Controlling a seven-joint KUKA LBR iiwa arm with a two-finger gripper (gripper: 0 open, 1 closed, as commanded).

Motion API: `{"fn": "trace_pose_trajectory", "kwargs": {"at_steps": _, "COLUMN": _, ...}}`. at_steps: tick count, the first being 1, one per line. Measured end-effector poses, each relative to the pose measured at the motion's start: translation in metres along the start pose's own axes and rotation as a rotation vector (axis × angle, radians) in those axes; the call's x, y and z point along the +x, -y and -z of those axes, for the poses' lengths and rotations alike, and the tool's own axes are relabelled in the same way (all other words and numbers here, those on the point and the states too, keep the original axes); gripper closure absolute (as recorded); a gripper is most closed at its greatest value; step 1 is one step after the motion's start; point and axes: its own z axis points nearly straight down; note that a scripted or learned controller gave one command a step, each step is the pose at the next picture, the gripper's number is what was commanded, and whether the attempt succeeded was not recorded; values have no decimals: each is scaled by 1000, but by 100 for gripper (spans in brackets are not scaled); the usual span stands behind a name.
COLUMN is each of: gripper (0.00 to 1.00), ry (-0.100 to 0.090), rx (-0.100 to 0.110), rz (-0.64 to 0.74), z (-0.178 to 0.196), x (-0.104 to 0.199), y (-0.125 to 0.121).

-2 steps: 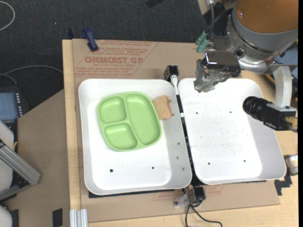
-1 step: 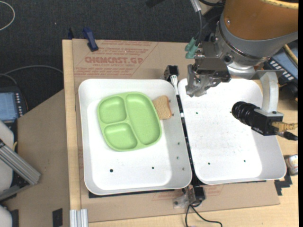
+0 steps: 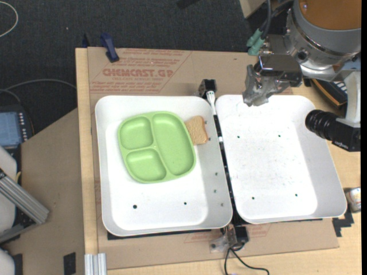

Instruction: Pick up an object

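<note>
Gripper hangs over the far left corner of the right bin, above the rim nearest the seam between the 2 bins. It points down at a slight tilt, and from this angle it cannot be told whether it is open or shut, nor whether it has hold of anything. Arm, grey with an orange band, enters from the view's upper right.

Left bin holds the 2 objects. A green plate with 3 compartments lies flat in the far half of the bin, slightly turned, with 1 long compartment on its right side and 2 smaller ones on its left. A tan biscuit, roughly square, lies flat on the bin floor at the plate's far right rim, touching it, and just beside the bin's right wall. Both objects are well apart from the gripper, across the seam.

The right bin's floor bears fine dark specks and a few small dark dots. Both bins rest on a cardboard sheet with red print. A black clamp sits at the far end of the seam, near the gripper. A blue clip grips the sheet's far left edge.
</note>
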Motion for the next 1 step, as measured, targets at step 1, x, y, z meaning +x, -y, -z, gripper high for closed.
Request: {"fn": "trace_pose_trajectory", "kwargs": {"at_steps": 1, "gripper": 100, "ry": 3, "rx": 17, "rz": 2, "z": -79, "x": 7, "y": 2}}
